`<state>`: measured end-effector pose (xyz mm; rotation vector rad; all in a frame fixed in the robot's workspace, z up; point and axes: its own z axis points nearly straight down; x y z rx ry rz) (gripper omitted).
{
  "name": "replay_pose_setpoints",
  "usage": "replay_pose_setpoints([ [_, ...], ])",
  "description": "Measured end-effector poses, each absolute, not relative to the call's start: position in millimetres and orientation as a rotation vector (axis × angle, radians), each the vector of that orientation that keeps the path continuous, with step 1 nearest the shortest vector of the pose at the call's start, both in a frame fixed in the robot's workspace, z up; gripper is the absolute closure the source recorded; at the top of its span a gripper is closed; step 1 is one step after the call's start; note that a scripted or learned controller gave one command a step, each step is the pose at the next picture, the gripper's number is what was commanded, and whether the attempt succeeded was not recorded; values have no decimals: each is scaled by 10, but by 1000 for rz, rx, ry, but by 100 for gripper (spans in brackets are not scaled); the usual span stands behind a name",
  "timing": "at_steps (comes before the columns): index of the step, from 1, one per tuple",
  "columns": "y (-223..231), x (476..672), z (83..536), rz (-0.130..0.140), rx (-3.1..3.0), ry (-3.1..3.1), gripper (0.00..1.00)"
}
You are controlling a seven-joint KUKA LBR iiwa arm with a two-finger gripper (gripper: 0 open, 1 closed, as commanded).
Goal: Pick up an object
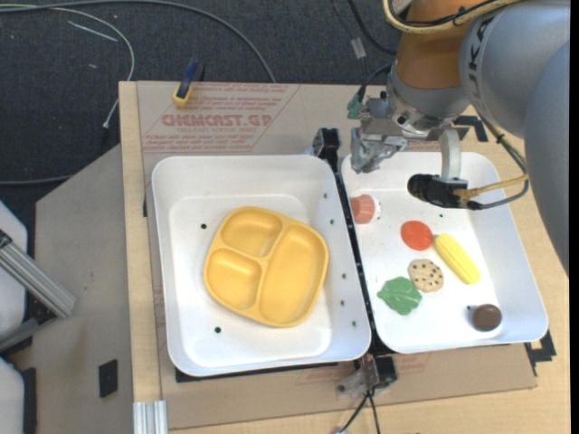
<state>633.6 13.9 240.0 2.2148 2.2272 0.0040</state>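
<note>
**Claw parked over the toy food bin, nothing grabbed yet**

Camera view: the left bin (172,242) has just a yellow divided plate (266,265), while the right bin (520,269) carries the loose pickable stuff, which I'd guess is why the arm (452,43) hangs there. The claw (369,156) sits at that bin's back-left corner, just above a pink piece (363,209). Can't tell how far apart it is or whether it's touching anything. Red slice (417,234), corn (457,258), cookie (425,275), green leaf (400,295) and brown ball (487,316) lie scattered nearby.
</note>
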Motion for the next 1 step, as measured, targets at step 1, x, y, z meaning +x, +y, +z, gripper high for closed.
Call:
replay_pose_setpoints([
  [1,653,6455,2211,3,2215,2228,100],
])
